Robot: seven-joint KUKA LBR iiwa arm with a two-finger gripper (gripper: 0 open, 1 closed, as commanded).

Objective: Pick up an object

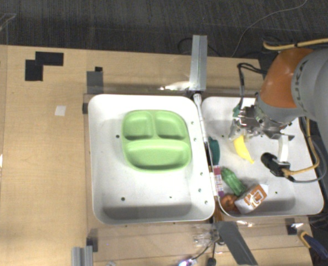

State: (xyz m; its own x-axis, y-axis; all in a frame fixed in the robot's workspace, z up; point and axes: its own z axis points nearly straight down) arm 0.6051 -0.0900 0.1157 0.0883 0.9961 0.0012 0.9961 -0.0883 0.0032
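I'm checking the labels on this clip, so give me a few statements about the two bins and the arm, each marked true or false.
1. The green plate lies in the left bin. True.
2. The banana lies in the left bin. False: it lies in the right bin, just below the gripper.
3. The plate has three compartments. True.
4. The green bottle stands on the plate. False: it lies in the right bin, near its front left corner.
5. The plate holds a banana. False: its compartments hold nothing.

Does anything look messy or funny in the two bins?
Nothing looks broken or spilled. The green tray sits slightly crooked in the left bin. Small things are piled in the right bin's front corner, with a banana near the gripper.
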